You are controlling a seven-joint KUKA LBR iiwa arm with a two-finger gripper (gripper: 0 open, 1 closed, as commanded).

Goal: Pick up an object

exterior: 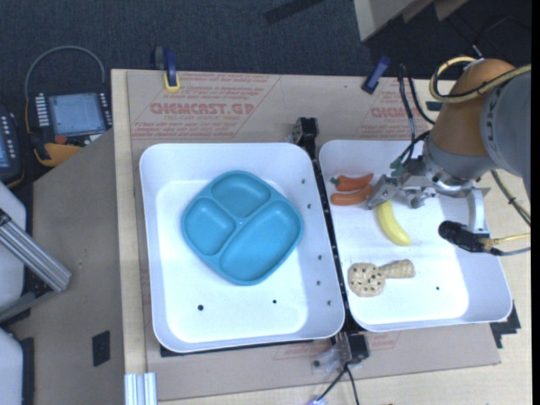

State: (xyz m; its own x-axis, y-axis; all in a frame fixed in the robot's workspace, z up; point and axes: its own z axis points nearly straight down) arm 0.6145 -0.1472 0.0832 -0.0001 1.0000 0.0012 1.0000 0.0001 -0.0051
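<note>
Fingers are looking spread apart and are gripping nothing, the gripper hanging low in the right bin. A toy banana is lying just below them, its upper tip almost under them, and two red-orange sausages are sitting just beside them on the far side from the arm. I'm guessing the banana is light, stiff and slick (probably hollow plastic), so closing across its narrow middle is looking safest; its curved ends could squirt free.
</note>
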